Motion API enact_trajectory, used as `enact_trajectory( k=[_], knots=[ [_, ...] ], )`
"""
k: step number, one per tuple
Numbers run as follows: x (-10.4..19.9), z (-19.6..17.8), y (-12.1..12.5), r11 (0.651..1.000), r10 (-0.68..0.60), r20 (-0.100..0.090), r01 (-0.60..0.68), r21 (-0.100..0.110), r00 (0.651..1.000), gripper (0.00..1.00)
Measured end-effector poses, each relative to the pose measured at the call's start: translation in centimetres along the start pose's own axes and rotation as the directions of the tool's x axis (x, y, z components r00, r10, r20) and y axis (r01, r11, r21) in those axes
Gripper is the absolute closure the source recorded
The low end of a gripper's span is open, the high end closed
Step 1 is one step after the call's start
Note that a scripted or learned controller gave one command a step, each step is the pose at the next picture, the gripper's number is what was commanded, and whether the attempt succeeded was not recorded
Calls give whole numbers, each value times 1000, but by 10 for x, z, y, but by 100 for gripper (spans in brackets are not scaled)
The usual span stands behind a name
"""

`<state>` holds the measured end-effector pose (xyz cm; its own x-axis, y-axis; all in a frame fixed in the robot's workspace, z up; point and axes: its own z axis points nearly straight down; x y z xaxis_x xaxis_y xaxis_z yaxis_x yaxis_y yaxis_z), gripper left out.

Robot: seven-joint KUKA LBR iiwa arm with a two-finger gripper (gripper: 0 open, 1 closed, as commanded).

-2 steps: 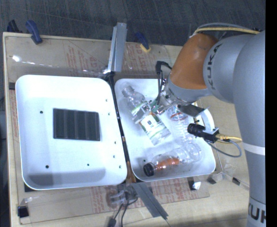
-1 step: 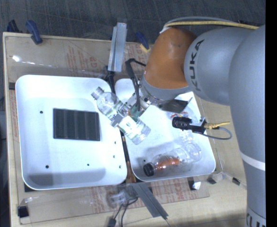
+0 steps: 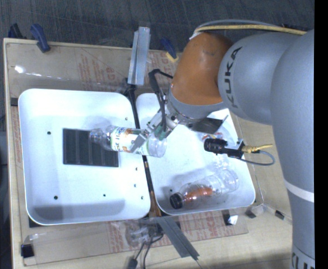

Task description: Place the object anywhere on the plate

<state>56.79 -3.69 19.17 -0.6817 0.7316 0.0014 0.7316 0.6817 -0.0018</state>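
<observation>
Clear plastic makes up the small bottle (image 3: pixel 124 138) that hangs on its side over the spot where the two white bins meet. It has a white label with some green and orange on it. Its neck points left, over the dark plate (image 3: pixel 89 147) — a flat ribbed rectangle lying in the left bin (image 3: pixel 51 198). Its bottom end points right, toward the right bin (image 3: pixel 245 192).

The pincer (image 3: pixel 151 132) is at the bottom end of the bottle. Its fingers (image 3: pixel 159 129) look closed around that end, so it has hold of the bottle. The bottle is near the plate's right edge and partly over it — I cannot tell if it touches the plate.

The big grey arm (image 3: pixel 270 66) comes in from the right, with an orange band (image 3: pixel 200 66) above the wrist. It covers part of the right bin.

In the right bin lies another clear bottle (image 3: pixel 200 192) with a dark cap and something reddish inside. A clear crinkly piece (image 3: pixel 226 175) sits just beside it.

The bins sit on a wooden counter (image 3: pixel 68 60) with blue clamps (image 3: pixel 39 36) at the back.
</observation>
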Motion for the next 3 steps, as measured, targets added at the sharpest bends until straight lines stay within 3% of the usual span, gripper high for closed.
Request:
enact_trajectory(
  k=[1,2,3],
  knots=[
    [31,0,68,996,89,1,-89,-1,996,0],
    [113,0,59,969,246,0,-246,2,969,0],
    [73,28,143,1000,5,2,-5,-1,1000,0]
  ],
)
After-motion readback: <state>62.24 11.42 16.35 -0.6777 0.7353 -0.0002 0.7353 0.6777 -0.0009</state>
